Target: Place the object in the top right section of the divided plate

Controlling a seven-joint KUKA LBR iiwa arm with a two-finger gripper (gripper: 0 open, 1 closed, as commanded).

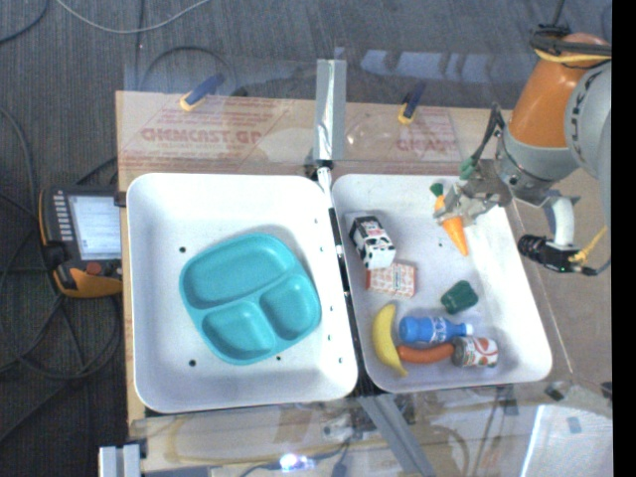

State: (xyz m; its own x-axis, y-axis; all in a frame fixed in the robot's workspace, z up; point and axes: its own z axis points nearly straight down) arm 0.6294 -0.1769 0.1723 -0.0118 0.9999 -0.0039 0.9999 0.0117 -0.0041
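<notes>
A turquoise divided plate (250, 296) lies in the left bin (159, 207), tilted, with one large section and two smaller ones. An orange toy carrot (453, 231) with a green top lies at the back of the right bin (527, 296). My gripper (467, 199) hangs right over the carrot's upper end, at the tip of the grey arm with its orange band (549, 97). The carrot's tip points out below the gripper toward the bin floor.
The right bin also holds a black and white toy car (371, 240), a small red and white box (393, 279), a dark green block (458, 296), a banana (387, 339), a blue bottle (431, 330), a red sausage-like piece (427, 355) and a can (477, 351).
</notes>
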